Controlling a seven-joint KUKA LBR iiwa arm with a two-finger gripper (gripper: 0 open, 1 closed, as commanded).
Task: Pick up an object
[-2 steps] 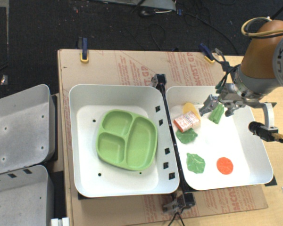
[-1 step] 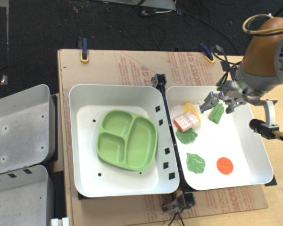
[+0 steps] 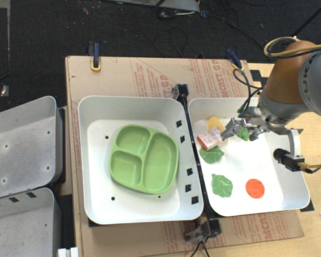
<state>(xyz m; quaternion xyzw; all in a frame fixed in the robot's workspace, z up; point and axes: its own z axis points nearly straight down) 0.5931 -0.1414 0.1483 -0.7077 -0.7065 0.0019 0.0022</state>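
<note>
You are looking down on a table (image 3: 128, 68) that carries two white bins side by side. In the left bin (image 3: 91, 143) lies a green divided plate (image 3: 144, 158) with three compartments, set a little askew.

The right bin (image 3: 289, 191) holds the loose objects. Near its far left part sits a yellow piece (image 3: 214, 123), and just beside it, on the near side, a small red-and-white packet (image 3: 208, 140). Touching or almost touching the packet's near edge is a green leafy piece (image 3: 211, 155). Nearer still lies a second green leafy piece (image 3: 222, 185), and to its right, apart from it, an orange-red disc (image 3: 255, 188).

The arm reaches in from the right, its orange band above the wrist, and the gripper (image 3: 228, 131) hangs low over the far part of the right bin, its tip just beside the packet and the yellow piece. You cannot tell from this slant whether it is wide or narrow; the tip is small and dark against the bin. Another green bit (image 3: 243, 134) shows partly hidden under the gripper body, though its shape is unclear.
</note>
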